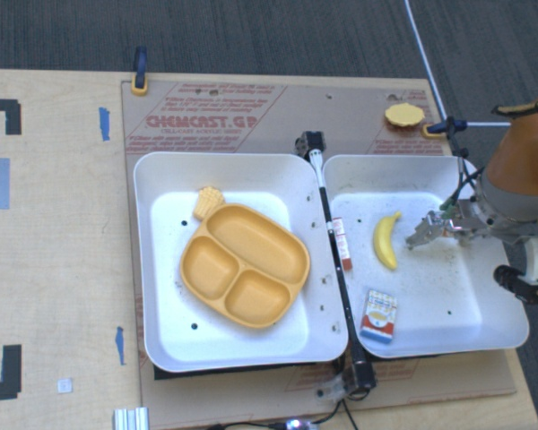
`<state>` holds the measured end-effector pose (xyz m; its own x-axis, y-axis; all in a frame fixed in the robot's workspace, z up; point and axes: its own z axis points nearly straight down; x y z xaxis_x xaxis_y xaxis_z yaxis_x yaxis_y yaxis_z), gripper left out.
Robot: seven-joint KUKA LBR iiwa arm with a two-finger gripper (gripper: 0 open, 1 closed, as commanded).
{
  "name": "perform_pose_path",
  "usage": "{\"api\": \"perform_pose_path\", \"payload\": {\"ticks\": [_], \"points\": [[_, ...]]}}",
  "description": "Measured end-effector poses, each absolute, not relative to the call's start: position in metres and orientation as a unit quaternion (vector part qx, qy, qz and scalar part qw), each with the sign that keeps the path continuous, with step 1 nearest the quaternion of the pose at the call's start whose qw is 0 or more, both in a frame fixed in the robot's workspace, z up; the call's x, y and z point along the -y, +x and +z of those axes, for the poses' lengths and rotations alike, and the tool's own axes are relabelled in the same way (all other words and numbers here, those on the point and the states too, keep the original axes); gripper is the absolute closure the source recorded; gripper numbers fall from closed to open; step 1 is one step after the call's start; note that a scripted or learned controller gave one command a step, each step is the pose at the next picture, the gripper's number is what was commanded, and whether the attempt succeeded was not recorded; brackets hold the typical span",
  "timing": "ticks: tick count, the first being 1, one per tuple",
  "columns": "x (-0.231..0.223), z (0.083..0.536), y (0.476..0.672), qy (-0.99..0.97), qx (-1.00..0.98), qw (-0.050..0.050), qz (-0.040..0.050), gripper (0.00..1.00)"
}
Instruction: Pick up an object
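The left bin (pixel 152 240) holds a yellow divided tray (pixel 244 265). In the right bin (pixel 484 316) lie a banana (pixel 386 240) and a small box (pixel 379 316). The gripper (pixel 423 234) hovers just beside the banana, jaws released and grasping nothing.

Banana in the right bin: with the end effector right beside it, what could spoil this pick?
1. The end effector sits just off the banana, to the side, so closing here may catch nothing or nudge the fruit away.
2. The curved banana could roll on the smooth bin floor.
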<state>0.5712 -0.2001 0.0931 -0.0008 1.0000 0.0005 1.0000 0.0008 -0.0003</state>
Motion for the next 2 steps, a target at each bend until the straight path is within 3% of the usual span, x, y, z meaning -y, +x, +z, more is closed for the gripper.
{"api": "perform_pose_path", "payload": {"ticks": [1, 2], "points": [[0.125, 0.086, 0.572, -0.706, 0.708, 0.0, -0.001, 0.0], [0.108, 0.086, 0.521, -0.707, 0.707, 0.0, -0.0006, 0.0]]}}
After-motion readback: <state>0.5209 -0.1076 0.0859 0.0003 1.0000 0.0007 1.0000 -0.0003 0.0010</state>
